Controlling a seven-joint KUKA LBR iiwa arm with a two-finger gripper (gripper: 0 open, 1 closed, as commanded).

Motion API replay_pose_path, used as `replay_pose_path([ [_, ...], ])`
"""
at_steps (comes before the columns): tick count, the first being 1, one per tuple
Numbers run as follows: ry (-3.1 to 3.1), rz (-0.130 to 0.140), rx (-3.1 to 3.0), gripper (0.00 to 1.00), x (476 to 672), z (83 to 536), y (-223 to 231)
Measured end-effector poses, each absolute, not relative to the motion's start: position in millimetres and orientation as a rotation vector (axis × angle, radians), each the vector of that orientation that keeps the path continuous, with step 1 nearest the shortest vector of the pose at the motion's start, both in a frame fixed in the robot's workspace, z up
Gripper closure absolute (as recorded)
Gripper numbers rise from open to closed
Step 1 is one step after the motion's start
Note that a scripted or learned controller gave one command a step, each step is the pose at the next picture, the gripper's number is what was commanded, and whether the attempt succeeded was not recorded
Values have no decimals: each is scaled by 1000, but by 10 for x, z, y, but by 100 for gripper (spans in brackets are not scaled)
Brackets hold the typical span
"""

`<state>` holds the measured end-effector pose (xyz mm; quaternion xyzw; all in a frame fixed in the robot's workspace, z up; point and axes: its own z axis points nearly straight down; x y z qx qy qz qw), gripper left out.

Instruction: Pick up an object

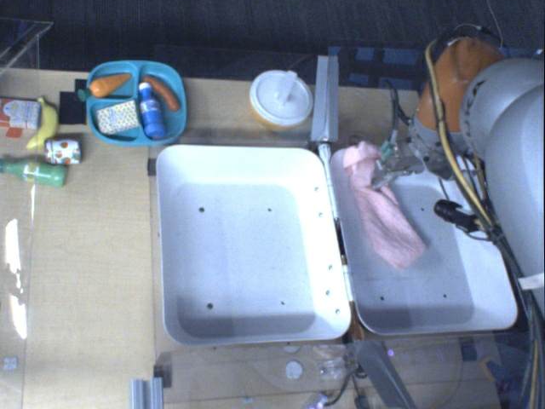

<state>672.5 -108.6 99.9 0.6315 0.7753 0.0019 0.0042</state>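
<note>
A pink cloth (pixel 387 220) lies stretched in a long strip across the left part of the right bin (pixel 443 305). Its upper end is bunched and raised near the bin's back left corner. My gripper (pixel 389 169) reaches in from the right and sits at that bunched end, shut on the pink cloth, whose fabric gathers up between its fingers. The rest of the cloth trails down and to the right onto the bin floor. The grey arm with its orange band (pixel 460 66) and cables covers the bin's right back corner.
The left bin (pixel 247 313) stands beside the right one, with a metal divider post (pixel 324 100) at the back between them. Behind are a white-lidded yellow cup (pixel 281 98) and a blue tray (pixel 136 102) of toy food. Small toys (pixel 38 147) lie far left.
</note>
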Motion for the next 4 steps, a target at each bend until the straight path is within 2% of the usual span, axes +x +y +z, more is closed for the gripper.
replay_pose_path([
  [1, 2677, 4, 1630, 100, 6703, 2300, -1094],
  [2, 2679, 3, 1630, 0, 6701, 2294, -1093],
  [3, 2688, 2, 1621, 0, 6696, 1242, -1126],
  [4, 2662, 16, 1620, 0, 6357, 957, -942],
])
